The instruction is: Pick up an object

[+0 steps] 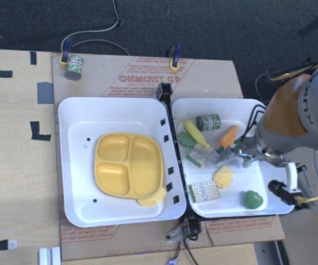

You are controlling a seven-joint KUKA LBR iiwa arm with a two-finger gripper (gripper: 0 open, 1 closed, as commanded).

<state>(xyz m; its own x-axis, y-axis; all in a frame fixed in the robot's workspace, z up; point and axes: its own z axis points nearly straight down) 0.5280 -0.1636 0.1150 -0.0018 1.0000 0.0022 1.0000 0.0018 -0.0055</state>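
The right bin (258, 105) holds several small objects: a green can (208, 122), a yellow banana (194, 132), a green patterned piece (186, 139), an orange carrot (228, 136), a speckled packet (198, 156), a yellow waffle-like piece (223, 176), a patterned box (205, 191) and a green pepper (253, 200). My gripper (225, 154) reaches in from the right and sits low in the bin, just below the carrot and right of the speckled packet. Nothing shows between its fingers.
The left bin (76, 120) holds a yellow divided plate (129, 165) with a small yellow piece (150, 199) at its lower edge. A small jar (74, 67) stands on the cardboard at the back left. Black clips line the divider between the bins.
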